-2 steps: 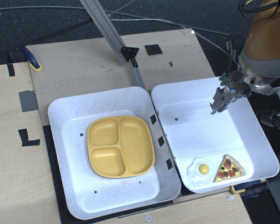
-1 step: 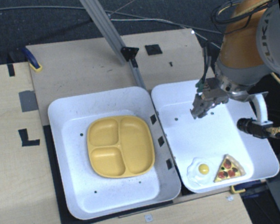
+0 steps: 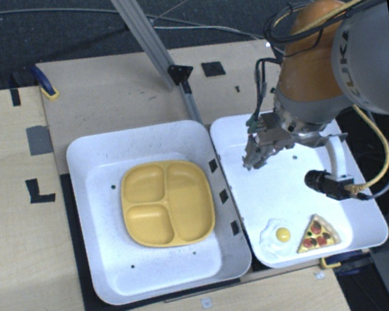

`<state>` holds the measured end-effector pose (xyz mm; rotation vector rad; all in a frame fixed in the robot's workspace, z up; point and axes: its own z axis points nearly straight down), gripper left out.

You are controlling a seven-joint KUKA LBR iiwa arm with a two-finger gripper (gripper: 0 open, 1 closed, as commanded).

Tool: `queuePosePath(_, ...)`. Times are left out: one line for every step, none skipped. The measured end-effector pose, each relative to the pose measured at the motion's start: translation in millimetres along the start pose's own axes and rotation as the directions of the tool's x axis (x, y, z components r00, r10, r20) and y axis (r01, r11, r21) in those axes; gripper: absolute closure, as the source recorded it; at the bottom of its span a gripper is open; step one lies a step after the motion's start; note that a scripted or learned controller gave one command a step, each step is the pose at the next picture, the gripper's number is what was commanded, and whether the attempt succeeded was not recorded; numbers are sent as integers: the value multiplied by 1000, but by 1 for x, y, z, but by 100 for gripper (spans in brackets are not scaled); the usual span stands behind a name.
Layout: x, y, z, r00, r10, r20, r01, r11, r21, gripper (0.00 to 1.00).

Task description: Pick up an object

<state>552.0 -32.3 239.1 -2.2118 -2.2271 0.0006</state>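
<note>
A fried egg toy [image 3: 275,236] and a pizza slice toy [image 3: 317,234] lie side by side at the near edge of the right bin [image 3: 288,187]. My gripper [image 3: 255,158] hangs over the far left part of that bin, well above and away from both toys. Its dark fingers point down and left, and nothing shows between them. A yellow divided plate [image 3: 166,203] lies in the middle of the left bin [image 3: 99,204].
A metal pole [image 3: 149,37] slants down to the gap between the bins at the back. A black cable connector [image 3: 330,184] and yellow hose hang off the wrist over the right bin's right half. Tape marks dot the wooden bench.
</note>
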Motion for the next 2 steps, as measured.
queuePosePath(49,-3,14,1000,1,1,-1,1000,1,100)
queuePosePath(110,0,7,1000,-1,0,1,1000,-1,100)
